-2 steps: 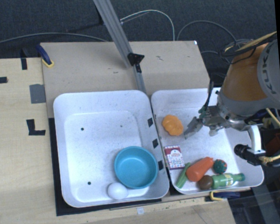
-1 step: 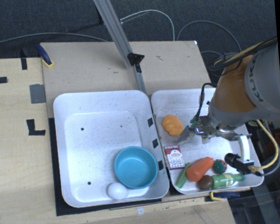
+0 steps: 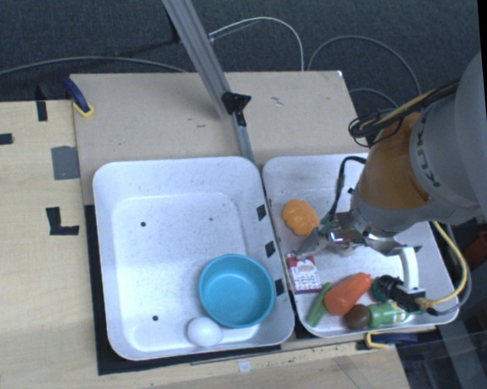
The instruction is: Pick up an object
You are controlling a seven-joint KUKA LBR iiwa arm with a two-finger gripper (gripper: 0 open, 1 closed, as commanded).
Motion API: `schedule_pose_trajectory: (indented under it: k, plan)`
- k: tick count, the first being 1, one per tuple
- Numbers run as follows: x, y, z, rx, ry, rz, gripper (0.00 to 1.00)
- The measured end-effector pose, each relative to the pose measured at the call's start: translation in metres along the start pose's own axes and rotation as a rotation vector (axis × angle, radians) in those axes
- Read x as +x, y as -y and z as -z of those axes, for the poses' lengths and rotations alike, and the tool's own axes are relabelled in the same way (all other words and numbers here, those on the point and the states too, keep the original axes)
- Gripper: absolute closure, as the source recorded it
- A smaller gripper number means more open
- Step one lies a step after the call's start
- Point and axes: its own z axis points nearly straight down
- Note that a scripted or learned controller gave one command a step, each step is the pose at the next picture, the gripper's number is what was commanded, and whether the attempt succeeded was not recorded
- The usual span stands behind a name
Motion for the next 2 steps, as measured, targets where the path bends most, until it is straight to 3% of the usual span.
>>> schedule_pose_trajectory:
  k: [1, 2]
  plan:
    - [-0.001, -0.002, 0.013, -0.007, 0.004, 0.001, 1.00]
    - [-0.010, -0.004, 0.070, 0.001, 0.006, 0.000, 1.00]
